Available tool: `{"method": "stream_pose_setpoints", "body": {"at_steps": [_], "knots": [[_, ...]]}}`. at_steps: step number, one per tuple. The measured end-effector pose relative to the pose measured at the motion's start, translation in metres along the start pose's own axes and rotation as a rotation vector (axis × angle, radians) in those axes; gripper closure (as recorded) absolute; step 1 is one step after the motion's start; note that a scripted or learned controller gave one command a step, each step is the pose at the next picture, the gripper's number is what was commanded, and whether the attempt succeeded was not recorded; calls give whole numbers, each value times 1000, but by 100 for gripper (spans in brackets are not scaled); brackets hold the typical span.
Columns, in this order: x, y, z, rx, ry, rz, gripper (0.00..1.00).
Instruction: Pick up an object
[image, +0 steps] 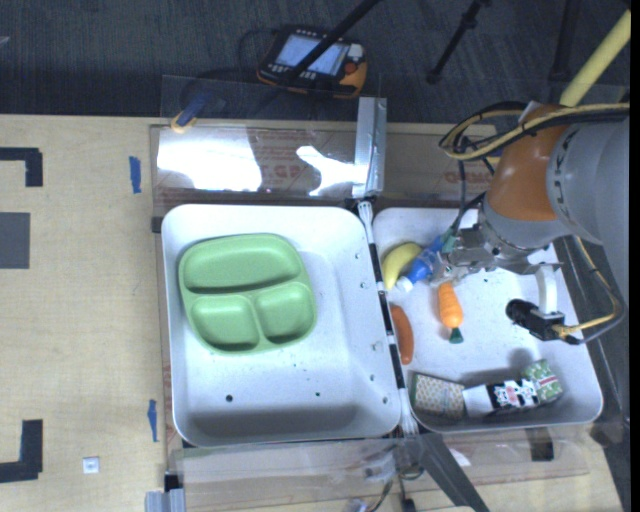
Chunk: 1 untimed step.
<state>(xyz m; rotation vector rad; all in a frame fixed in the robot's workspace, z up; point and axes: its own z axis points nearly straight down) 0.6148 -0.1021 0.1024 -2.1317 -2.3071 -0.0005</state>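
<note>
The carrot lies in the right bin, just below the pincer and a little to its left, orange body pointing up toward it and green tip pointing away. It looks like the likeliest target, though the banana and a small blue bottle sit just to the pincer's left, touching or nearly touching each other, so the aim could be for any of the 3.

My reading is that the step in hand is the approach: the pincer hangs over the upper part of the right bin with nothing visibly between its fingers. Whether those fingers are spread or closed I cannot tell (the wrist and cables hide them from above).

The next move calls for settling on 1 object, lining the fingers across its narrow width, and descending without nudging the neighbours.

Farther off, a sausage lies along the bin's left wall, below-left of the pincer. A tube lies along the bottom edge, well below it. Across the divider, far left of the pincer, the left bin carries a green tray with 3 compartments.
</note>
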Motion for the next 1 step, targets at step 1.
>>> {"method": "stream_pose_setpoints", "body": {"at_steps": [1], "knots": [[-10, 12, -154, 1, -1, 89, 100]]}}
